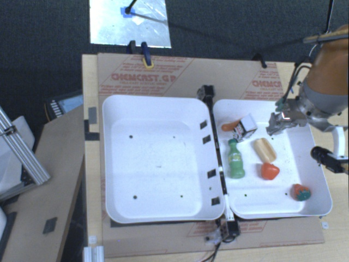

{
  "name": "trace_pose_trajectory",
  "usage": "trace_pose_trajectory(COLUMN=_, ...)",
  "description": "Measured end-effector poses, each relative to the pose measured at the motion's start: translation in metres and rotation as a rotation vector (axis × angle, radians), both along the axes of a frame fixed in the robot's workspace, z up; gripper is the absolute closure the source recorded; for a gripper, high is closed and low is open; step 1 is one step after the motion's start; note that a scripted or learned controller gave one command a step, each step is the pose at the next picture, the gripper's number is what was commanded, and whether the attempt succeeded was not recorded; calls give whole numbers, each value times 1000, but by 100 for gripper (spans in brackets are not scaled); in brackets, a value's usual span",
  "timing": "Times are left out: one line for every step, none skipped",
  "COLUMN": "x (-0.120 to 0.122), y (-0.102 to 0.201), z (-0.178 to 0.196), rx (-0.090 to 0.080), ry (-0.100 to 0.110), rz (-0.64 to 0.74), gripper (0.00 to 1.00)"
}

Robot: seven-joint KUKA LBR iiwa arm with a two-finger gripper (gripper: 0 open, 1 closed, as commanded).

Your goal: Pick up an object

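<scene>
White plastic bins sit side by side on the tabletop, and nothing is lifted yet, so the whole pick remains to be done. My gripper hangs over the upper part of the right bin; whether it is open or closed I cannot tell. Just beside it, below and to its left in view, lies a tan bread roll, the nearest candidate. A green bottle lies farther left, with a red-orange piece beneath the roll.
</scene>
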State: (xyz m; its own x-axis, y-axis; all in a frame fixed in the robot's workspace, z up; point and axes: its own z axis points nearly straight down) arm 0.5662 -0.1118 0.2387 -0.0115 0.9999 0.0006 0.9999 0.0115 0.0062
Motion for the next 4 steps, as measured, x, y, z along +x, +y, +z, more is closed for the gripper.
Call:
trace_pose_trajectory(x=-13, y=81, z=51, rx=2, ry=-1, rz=2, gripper=100)
trace_pose_trajectory(x=-63, y=41, z=60, rx=-1, ry=5, rz=-14, gripper=100)
trace_pose_trajectory(x=-82, y=-49, z=1, rx=-3, ry=9, rz=-20, gripper=100)
trace_pose_trajectory(x=-25, y=10, z=113, rx=-2, ry=-11, rz=1, gripper=100)
